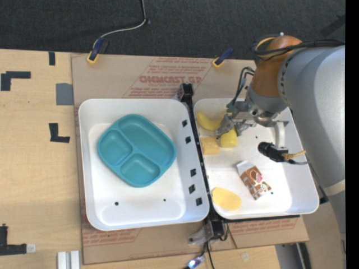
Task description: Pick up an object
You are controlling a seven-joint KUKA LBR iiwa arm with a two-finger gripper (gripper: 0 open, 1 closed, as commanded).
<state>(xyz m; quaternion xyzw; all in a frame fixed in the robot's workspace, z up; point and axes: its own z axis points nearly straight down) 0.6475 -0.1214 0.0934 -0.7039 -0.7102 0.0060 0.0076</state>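
step: tool (229, 129) reaching down over yellow piece (228, 139) in right bin (297, 198) | tool state: opening and any hold cannot be told | next: needing fingers closing on piece, then lifting

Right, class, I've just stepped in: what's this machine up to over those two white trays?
A grey robot arm reaches in from the right over the right bin. Its pincer is down among yellow pieces at that bin's far end, right at a small yellow block. A snack packet and a yellow disc lie nearer the front. The left bin holds a teal divided plate.
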